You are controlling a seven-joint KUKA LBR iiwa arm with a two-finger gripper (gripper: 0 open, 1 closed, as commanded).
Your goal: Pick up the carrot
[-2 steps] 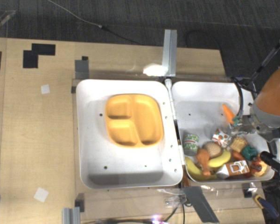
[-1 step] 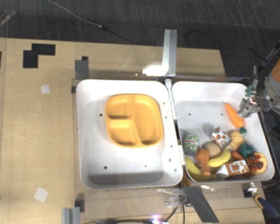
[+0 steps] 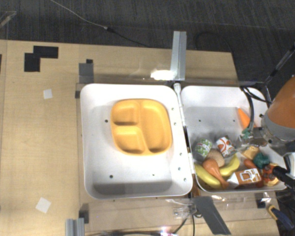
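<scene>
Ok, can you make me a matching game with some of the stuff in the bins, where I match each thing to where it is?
Things:
1. yellow tray
2. carrot
3. banana
4. robot's hand

Places:
A. at the bottom edge of the right bin, among the toy food
B. in the middle of the left bin
C. over the right bin, near its right side, just below the carrot
D. alone near the top right of the right bin

Pairs: 1-B, 2-D, 3-A, 4-C
</scene>
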